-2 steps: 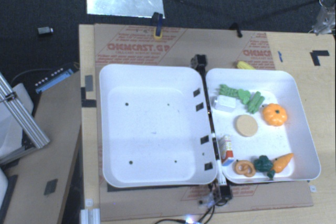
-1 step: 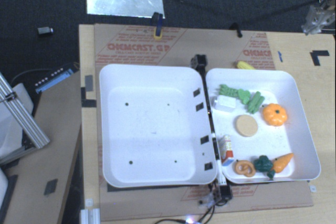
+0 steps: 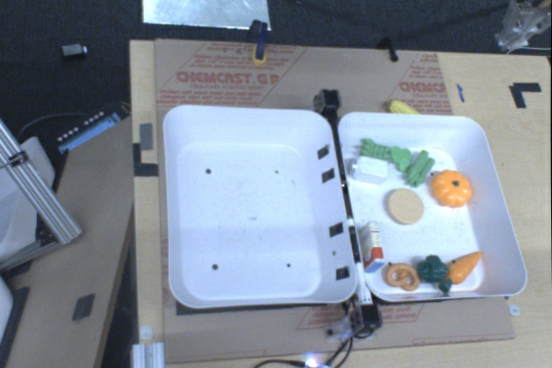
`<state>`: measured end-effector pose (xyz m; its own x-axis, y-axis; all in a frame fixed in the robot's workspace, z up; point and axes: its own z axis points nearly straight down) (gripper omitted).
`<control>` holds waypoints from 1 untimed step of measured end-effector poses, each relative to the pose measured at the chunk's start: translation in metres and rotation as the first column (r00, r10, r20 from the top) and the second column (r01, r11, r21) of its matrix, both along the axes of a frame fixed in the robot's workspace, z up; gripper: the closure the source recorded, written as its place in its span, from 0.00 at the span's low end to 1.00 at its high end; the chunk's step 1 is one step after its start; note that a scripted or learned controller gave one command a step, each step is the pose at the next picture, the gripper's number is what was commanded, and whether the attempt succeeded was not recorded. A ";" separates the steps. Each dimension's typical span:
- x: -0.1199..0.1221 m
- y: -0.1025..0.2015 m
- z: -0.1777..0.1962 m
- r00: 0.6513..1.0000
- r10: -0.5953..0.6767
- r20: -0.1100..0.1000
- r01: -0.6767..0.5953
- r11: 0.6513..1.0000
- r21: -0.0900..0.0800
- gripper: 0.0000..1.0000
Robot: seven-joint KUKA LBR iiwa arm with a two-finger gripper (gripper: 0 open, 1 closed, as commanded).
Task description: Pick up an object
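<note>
White bins are set side by side on printed cardboard (image 3: 224,75), and the right bin (image 3: 504,224) holds every object in reach of the task. A tan disc (image 3: 405,207) lies near that bin's middle, and the other places are given from it.

Just right of the disc and slightly farther back, an orange pumpkin (image 3: 451,188) is seen, apart from it. Behind the disc, green pieces (image 3: 398,158) are laid in a loose row, and a white block (image 3: 371,170) rests beside them, to the disc's back left. In front of the disc and to its left, a small red-and-white tube (image 3: 373,242) stands against the bin's wall. Along the near rim, in front of the disc, a pretzel (image 3: 401,276), a broccoli (image 3: 435,271) and a carrot (image 3: 466,265) are lined up, the broccoli touching the carrot. A yellow banana (image 3: 402,108) lies well behind the disc, outside the bin on the cardboard.

The left bin (image 3: 185,211) is found left of the disc, past the shared divider.

The gripper (image 3: 522,23) is seen far behind and right of the disc, off the bench, with nothing held; whether it is released or clenched cannot be told.
</note>
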<state>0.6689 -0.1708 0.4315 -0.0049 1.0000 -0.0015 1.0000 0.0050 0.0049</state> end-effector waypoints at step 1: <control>-0.001 -0.038 -0.018 1.000 -0.006 -0.003 0.006 1.000 -0.001 1.00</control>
